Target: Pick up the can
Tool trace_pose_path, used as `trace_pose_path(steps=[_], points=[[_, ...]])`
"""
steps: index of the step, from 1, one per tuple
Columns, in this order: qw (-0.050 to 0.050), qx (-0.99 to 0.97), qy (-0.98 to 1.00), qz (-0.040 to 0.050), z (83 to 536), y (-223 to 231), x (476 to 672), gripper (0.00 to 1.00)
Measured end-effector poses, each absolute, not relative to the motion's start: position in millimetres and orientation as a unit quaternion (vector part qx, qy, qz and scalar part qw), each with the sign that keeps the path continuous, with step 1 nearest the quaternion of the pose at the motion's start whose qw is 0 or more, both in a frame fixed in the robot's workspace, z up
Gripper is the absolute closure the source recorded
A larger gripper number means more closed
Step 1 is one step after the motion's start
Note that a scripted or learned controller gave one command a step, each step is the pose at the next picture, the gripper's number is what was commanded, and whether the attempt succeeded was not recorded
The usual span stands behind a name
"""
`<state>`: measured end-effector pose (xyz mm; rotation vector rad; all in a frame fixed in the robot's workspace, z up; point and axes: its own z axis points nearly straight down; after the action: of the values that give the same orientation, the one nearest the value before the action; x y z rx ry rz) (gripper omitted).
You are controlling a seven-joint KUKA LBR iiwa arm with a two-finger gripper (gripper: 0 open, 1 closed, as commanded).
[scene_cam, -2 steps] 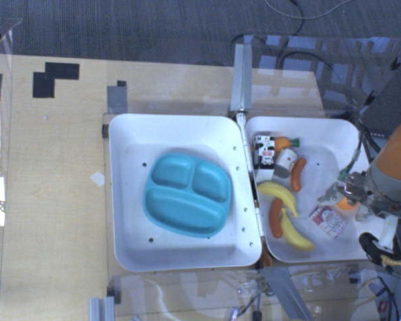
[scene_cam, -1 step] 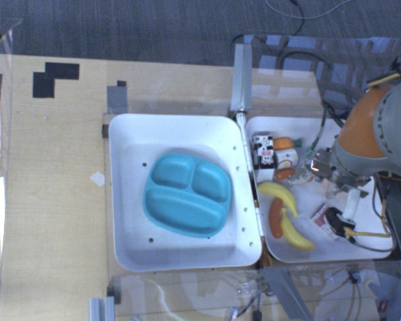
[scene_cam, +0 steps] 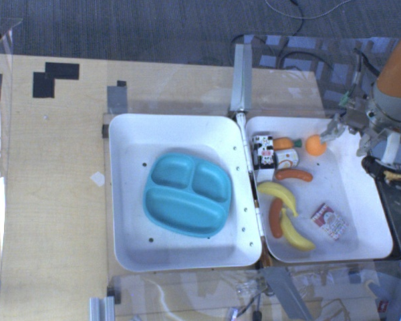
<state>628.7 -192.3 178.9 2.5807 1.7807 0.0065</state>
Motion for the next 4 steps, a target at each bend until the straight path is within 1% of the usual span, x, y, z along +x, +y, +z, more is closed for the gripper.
trace_pose_path(steps=[2, 3, 4], points=[[0.003, 0.823, 0.568, 0.002, 178.6, -192.0, 628.7, 0.0], [0.002, 0.881, 0.473, 0.0015, 263.8, -198.3, 517.0, 0.0], [0.003, 0.879, 0.477, 0.0019, 274.1, -197.0, 518.7, 1.0]])
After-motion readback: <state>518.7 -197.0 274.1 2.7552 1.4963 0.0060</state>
